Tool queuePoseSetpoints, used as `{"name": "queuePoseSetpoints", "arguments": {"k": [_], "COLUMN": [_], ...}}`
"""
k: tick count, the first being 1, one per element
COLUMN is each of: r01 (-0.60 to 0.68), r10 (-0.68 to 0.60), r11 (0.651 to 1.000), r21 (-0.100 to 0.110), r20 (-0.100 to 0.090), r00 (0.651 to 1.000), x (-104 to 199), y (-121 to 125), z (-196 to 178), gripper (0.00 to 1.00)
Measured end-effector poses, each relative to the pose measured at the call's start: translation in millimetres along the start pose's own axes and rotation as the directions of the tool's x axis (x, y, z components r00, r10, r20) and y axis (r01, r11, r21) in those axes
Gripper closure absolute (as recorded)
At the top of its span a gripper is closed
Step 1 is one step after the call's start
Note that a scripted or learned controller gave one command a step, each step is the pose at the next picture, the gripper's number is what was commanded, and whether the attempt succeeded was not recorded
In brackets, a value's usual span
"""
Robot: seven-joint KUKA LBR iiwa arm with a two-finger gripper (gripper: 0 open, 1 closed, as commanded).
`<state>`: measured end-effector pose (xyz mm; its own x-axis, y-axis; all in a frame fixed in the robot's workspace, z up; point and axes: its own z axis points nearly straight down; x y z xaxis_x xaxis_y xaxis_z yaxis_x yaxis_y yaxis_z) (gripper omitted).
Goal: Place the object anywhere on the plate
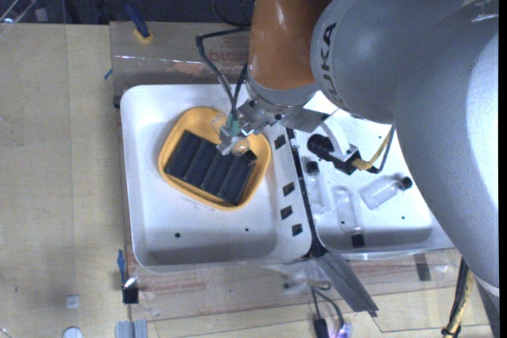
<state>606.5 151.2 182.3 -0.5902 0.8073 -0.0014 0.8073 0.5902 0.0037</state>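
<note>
Yellow and squarish, the plate (176, 140) lies in the left white bin (150, 233), carrying a black ribbed object (207, 166) across its middle. The gripper (235, 140) hangs over the plate's far right part, its tip just at the black object's far edge; whether it is wide, narrow or holding anything cannot be told. The grey arm (396, 28) with its orange band reaches in from the right. The right bin (396, 229) holds a small clear bottle (384, 191) with a dark cap. Both bins sit on the wooden table (55, 170).
</note>
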Motion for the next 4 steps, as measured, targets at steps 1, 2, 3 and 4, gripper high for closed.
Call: {"name": "queuePoseSetpoints", "arguments": {"k": [1,2,3,4], "r01": [0.103,0.222,0.294,0.414], "r10": [-0.103,-0.222,-0.294,-0.414], "r11": [0.995,0.975,0.956,0.91], "r21": [0.0,-0.002,0.004,0.002], "r20": [0.0,0.001,-0.003,-0.003], "r00": [0.995,0.975,0.956,0.91], "x": [-7,21,12,-17], "y": [53,67,63,31], "z": [13,-16,10,21], "gripper": [1.0,1.0,1.0,1.0]}}
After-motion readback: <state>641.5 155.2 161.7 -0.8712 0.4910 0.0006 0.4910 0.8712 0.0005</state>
